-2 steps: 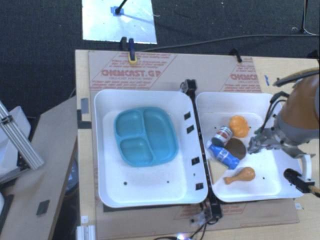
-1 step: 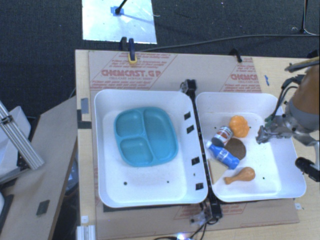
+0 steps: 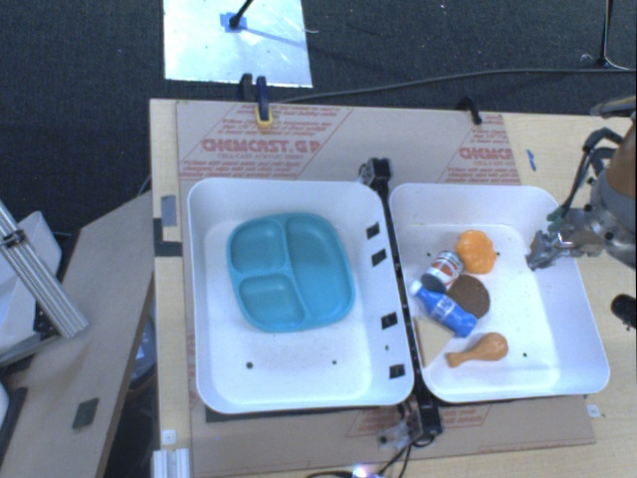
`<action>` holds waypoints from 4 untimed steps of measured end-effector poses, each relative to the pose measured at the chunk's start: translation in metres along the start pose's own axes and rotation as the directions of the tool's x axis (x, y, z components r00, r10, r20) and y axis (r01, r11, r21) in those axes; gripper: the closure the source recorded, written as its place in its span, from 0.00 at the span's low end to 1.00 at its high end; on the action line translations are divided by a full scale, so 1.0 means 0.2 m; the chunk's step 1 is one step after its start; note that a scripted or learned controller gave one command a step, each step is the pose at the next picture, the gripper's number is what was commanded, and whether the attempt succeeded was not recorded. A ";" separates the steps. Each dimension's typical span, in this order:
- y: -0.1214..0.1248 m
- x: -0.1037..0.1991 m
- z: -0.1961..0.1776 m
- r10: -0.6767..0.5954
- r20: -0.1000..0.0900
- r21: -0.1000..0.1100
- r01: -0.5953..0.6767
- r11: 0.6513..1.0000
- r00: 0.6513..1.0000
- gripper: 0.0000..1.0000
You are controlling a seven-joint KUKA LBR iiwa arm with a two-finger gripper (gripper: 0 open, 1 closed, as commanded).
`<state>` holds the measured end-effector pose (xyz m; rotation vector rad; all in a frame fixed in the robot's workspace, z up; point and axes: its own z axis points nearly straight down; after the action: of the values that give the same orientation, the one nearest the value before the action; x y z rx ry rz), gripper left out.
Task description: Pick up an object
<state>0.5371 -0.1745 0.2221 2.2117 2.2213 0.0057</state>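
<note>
The arm came in from the right edge of the frame, and its gripper (image 3: 542, 250) hung over the right rim area of the right bin (image 3: 572, 297), at about mid-height of the picture. From where I stood the metal tip looked small and blurred, so I could not tell how far apart it was set, and I saw nothing caught in it.

The loose objects lay in a cluster in the left half of that right bin, well apart from the gripper. An orange ball-like piece (image 3: 477, 251) sat uppermost. Just below and left of it lay a small can with a red and white label (image 3: 445, 268), tilted on its side. A brown round piece (image 3: 469, 295) rested beside a blue bottle (image 3: 445, 308), the two touching or nearly so. Lowest of all was a tan drumstick-shaped toy (image 3: 479, 349), its thin end pointing left.

In the left bin (image 3: 214, 366) a teal divided plate (image 3: 291, 271) with three compartments lay flat near the centre.
</note>
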 end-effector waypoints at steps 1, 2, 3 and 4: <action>0.05 0.22 0.00 -0.005 -0.003 0.004 0.005 1.000 1.000 1.00; 0.15 0.53 0.00 -0.006 -0.003 0.004 0.006 1.000 1.000 1.00; 0.26 0.80 -0.05 -0.007 -0.005 0.003 0.007 1.000 1.000 1.00; 0.32 1.09 0.00 -0.006 -0.005 0.005 0.006 1.000 1.000 1.00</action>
<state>0.6001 0.0435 0.2223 2.2099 2.2326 0.0052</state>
